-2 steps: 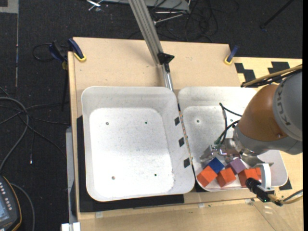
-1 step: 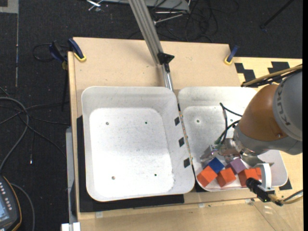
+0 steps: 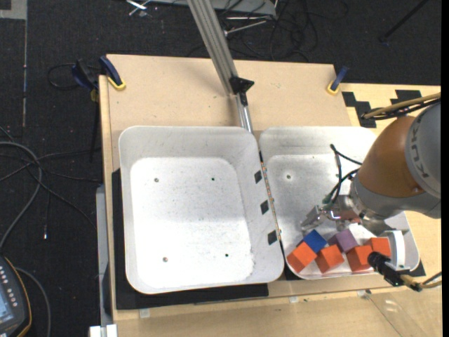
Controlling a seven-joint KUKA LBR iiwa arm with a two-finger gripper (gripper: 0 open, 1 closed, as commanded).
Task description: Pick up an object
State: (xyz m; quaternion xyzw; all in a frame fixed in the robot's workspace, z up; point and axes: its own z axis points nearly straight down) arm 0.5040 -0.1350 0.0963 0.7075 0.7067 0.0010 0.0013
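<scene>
Wooden bench (image 3: 182,97), arm (image 3: 403,163) bent over right bin (image 3: 295,153), gripper (image 3: 317,217) above blocks (image 3: 330,253)

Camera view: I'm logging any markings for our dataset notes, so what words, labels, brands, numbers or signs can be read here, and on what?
None can be read.
The black tabs on the rim between the two bins carry no legible marks.
The device at the lower left corner has a lit screen, too small and blurred to read.
The blocks in the right bin show plain faces.
</scene>
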